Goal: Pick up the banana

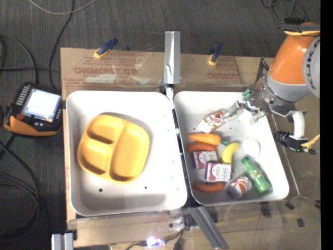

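**A:** Banana status?

**B:** Small yellow banana (pixel 230 152) lies in the right shallow white bin (pixel 277 191), mid-bin, not yet picked. Near rim first: green plastic bottle (pixel 256 175) and a red-and-white can (pixel 239 186) on its side, plus a red sausage-shaped piece (pixel 207 187) beside them. Next row back: two maroon juice cartons (pixel 210 165), touching or nearly so. Banana sits just behind the nearer carton, and the orange carrot (pixel 205 138) is beside its far-left end. Small white round object (pixel 251 147) just to the right of it.

**A:** Handling?

**B:** My read: light, short, curved, likely smooth plastic toy, so slippery rather than fragile. Grip across the middle, jaws closing over the narrow width. Crowded on the left and near sides, so risk of nudging the carton or carrot.

**A:** Gripper?

**B:** Two-finger gripper (pixel 243 106) hangs over the far-right part of that bin, well apart from the banana. A white-and-red pouch (pixel 213 121) lies just left of it. Can't tell whether it's open or closed, too small and cluttered. Nothing visibly held.

**A:** Other bin?

**B:** Left white bin (pixel 73 155) holds one yellow sectioned plastic tray (pixel 114 147), nothing in its compartments. Past the bins: clamped cardboard bench top (pixel 114 69), and an orange-edged teach pendant (pixel 35 108) off to the left on the floor.
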### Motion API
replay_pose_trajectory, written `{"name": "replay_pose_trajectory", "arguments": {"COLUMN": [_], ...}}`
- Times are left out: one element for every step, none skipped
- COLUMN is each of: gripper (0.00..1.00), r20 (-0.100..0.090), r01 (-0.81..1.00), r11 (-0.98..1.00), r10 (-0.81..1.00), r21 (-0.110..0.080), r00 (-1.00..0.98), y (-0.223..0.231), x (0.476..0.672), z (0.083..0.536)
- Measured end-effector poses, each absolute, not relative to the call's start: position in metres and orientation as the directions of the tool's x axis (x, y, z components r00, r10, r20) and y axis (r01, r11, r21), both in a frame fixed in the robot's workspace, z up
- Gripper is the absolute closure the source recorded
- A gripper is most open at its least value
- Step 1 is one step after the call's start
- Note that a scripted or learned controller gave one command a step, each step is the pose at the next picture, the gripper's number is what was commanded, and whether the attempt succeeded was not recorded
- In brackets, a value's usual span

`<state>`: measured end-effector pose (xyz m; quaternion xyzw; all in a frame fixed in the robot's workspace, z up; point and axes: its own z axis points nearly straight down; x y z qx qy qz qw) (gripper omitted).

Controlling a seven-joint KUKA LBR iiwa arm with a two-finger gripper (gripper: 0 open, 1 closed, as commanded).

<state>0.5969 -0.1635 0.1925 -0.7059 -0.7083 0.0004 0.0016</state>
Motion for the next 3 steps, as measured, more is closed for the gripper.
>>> {"name": "replay_pose_trajectory", "arguments": {"gripper": [0.0,1.0,1.0], "r20": [-0.004,-0.007,0.001], "r01": [0.983,0.982,0.961], "r11": [0.185,0.186,0.277], "r10": [0.983,0.983,0.961], "r21": [0.01,0.016,0.001], "r00": [-0.184,-0.185,-0.277], "y": [-0.192,-0.191,-0.222], "x": [0.527,0.529,0.527], "z": [0.09,0.1,0.16]}}
